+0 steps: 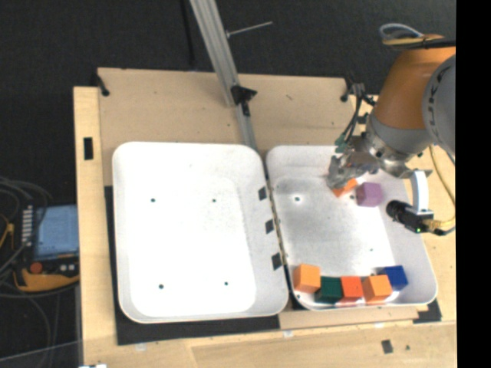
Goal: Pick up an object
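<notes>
Gripper (344, 176) at upper right of frame, low over the far end of the right bin (322, 228); I see a small orange block (347, 185) at its tip, but I cannot tell whether that block is actually held. A purple block (370, 195) lies just beside the orange one, to its right. Along the near wall of the same bin, at lower right, I see a row: orange cube (308, 277), green cube (331, 288), two further orange cubes (352, 287) (377, 287) and a blue cube (395, 276). Left bin (188, 228) fills the frame's centre-left. Both bins rest on a tan wooden bench (176, 106) over a dark floor. No writing is legible to me. A blue-faced device (55, 232) with cables sits at the left edge.
</notes>
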You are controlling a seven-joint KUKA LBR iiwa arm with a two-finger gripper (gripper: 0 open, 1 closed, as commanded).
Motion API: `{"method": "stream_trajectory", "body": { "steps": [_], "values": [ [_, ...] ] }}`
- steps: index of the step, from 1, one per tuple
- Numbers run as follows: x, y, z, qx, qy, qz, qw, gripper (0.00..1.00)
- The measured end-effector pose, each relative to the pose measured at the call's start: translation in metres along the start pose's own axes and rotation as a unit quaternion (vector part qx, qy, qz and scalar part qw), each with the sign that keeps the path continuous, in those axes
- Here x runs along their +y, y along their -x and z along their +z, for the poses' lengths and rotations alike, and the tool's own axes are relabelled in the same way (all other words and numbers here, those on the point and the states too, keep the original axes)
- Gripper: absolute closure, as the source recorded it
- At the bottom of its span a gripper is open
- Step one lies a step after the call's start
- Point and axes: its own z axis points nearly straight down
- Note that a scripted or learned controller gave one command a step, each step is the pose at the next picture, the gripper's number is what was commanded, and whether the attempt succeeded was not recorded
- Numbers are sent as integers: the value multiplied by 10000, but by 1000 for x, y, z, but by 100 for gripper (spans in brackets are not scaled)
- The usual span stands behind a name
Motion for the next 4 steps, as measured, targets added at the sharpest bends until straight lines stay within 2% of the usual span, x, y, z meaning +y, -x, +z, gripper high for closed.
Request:
{"method": "stream_trajectory", "body": {
  "steps": [1,3,4],
  "values": [
    [0,2,7,-9,-37,-1,10000,100],
    [-16,-102,14,13,-39,-31,10000,100],
    [-28,-162,-1,22,-29,-43,10000,100]
  ]
}}
